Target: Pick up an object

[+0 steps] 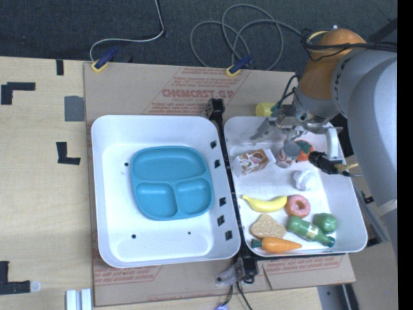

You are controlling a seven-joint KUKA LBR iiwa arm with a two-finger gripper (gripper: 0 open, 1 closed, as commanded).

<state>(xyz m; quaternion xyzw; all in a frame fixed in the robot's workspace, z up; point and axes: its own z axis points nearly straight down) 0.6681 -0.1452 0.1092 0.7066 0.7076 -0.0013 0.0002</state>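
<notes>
My gripper point(282, 141) hangs low over the back of the right bin point(348, 202), under the orange wrist band point(321, 70). Just left of and below it lies a brown-and-white snack packet point(251, 161). A small grey and red piece point(298, 152) sits right beside the gripper, and I cannot tell if they touch. A white lump point(302, 179) lies a little nearer the front. Across the bin's front lie a banana point(264, 203), a pink donut point(298, 206), a bread slice point(267, 227), a carrot point(280, 243) and a green bottle point(310, 230).
A blue divided plate point(171, 181) lies in the left bin point(103, 173). A yellow item point(264, 110) rests at the right bin's back rim. A black divider strip point(222, 166) runs between the bins. Cables point(239, 37) loop behind the bench.
</notes>
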